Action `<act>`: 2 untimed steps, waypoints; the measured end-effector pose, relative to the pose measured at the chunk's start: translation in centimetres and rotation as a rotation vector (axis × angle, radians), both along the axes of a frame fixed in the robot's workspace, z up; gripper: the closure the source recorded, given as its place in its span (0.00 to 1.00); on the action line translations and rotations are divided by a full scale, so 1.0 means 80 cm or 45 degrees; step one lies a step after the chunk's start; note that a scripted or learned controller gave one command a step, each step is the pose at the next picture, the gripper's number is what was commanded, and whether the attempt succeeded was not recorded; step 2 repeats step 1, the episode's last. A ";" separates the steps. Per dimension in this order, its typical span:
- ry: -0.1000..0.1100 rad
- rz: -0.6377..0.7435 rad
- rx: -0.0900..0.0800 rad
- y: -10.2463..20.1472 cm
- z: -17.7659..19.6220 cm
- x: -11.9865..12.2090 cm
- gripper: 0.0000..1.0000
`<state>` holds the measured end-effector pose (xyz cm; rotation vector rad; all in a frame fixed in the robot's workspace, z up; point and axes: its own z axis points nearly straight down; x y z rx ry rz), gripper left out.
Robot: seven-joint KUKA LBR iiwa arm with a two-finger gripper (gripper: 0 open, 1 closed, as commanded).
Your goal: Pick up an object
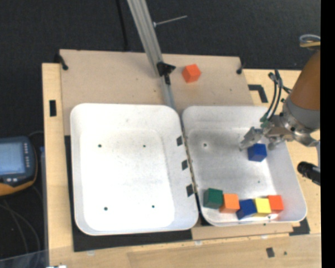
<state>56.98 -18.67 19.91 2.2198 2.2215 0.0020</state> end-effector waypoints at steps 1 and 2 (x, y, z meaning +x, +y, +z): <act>-0.003 0.004 -0.002 0.009 0.027 0.025 0.00; -0.003 0.004 -0.002 0.009 0.027 0.025 0.00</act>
